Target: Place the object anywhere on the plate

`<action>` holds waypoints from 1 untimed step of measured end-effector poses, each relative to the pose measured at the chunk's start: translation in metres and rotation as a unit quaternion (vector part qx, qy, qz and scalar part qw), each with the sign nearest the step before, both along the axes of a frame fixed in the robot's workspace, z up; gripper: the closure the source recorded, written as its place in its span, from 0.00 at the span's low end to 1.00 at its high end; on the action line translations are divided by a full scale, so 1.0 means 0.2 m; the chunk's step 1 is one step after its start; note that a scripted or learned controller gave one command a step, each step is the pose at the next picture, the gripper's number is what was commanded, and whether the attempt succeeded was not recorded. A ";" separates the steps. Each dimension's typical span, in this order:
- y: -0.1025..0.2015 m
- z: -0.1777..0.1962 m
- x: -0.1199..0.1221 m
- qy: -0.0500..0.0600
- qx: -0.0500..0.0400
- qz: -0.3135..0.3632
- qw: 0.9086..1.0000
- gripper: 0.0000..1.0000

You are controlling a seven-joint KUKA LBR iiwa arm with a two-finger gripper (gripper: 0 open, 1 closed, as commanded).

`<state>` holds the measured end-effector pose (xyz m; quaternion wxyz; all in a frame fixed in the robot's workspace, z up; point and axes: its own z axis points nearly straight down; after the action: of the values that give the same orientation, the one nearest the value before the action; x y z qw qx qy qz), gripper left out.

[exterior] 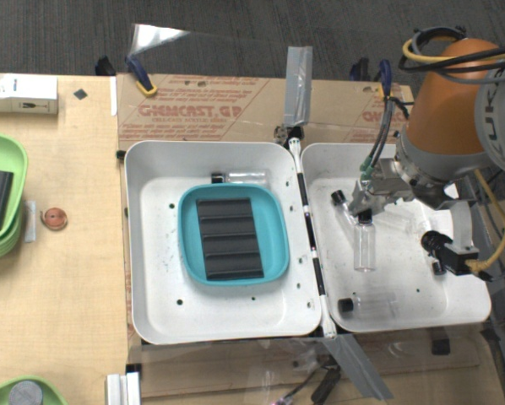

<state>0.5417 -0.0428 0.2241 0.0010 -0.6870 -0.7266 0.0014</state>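
1. Camera view, left bin (151, 251): a teal plate (274, 226) sits at its centre. A black ridged block (229, 239) covers the plate's middle, which leaves bare rim all round as the likely landing area.
2. At 12 o'clock from the plate, a small clear item (246, 177) lies on the bin floor, just beside the rim.
3. Right bin (472, 306): a clear tube (364, 250) lies on the floor, long axis running 12 to 6 o'clock. It is judged to be the object and is well apart from the plate.
4. The gripper (364, 213) hangs at the tube's 12 o'clock end, a stance suited to a top-down pick.
5. Jaws: the wrist hides them, so whether they are spread, closed or on the tube cannot be told.
6. Small black pieces (345, 305) lie on the same floor and are best avoided.
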 end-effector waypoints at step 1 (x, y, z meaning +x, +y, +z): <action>0.38 -0.17 -0.10 0.000 0.000 0.016 1.000 1.00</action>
<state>0.5210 0.0330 0.1901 0.0009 -0.6754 -0.7375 0.0019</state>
